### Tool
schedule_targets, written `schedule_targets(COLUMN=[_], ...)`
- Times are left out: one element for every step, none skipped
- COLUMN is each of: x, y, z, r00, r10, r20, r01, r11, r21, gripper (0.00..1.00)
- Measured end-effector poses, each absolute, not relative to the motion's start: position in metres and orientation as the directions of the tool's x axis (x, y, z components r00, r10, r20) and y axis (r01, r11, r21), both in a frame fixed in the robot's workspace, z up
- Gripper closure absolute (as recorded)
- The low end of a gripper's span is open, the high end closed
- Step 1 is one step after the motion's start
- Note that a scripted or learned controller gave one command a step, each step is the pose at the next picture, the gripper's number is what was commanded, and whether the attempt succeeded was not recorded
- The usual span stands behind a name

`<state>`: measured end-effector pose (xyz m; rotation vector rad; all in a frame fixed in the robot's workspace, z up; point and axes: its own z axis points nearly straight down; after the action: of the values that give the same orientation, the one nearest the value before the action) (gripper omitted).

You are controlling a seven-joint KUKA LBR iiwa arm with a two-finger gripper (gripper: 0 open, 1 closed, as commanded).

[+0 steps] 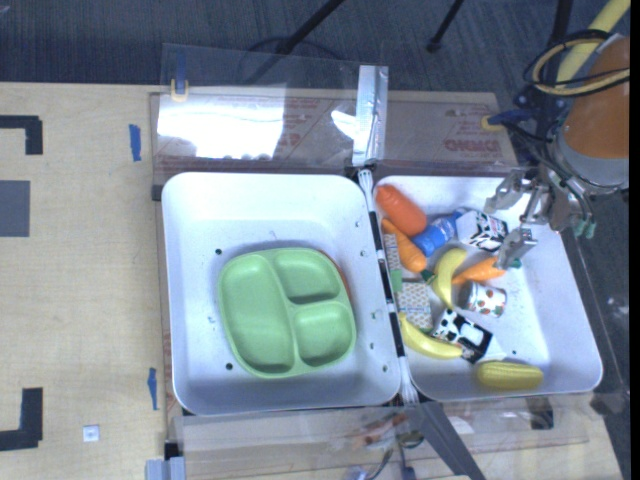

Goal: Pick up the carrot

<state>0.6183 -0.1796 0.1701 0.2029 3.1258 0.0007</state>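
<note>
The right bin (560,348) holds a heap of toy food. A small tapered orange carrot (481,268) lies on it near the middle, beside a banana (446,272). Two more orange pieces, one (400,208) at the bin's back left and one (410,253) just in front of it, look carrot-like too. My gripper (516,220) hangs over the bin's back right part, just right of the small carrot. It is open with nothing between its fingers, and its lower fingertip (519,246) is close to the carrot's right end.
A green divided plate (290,313) lies in the left bin (200,218). Around the carrot are a blue item (438,234), black-and-white patterned pieces (487,230), a spotted white cup (487,301), a second banana (428,340) and a yellow piece (508,373). Cables hang by the arm.
</note>
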Motion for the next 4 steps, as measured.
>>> schedule_targets(x=[0.635,0.642,0.642,0.649], y=[-0.210,-0.180,-0.180,-0.166], z=[0.232,0.175,0.175,0.143], r00=[-0.999,-0.961,-0.961,-0.802], r10=[-0.044,-0.277,-0.277,-0.598], r20=[-0.009,-0.005,-0.005,-0.005], r01=[-0.044,-0.277,-0.277,-0.598], r11=[0.999,0.961,0.961,0.802], r21=[-0.001,0.001,0.001,0.000], gripper=[0.00,0.00,0.00,0.00])
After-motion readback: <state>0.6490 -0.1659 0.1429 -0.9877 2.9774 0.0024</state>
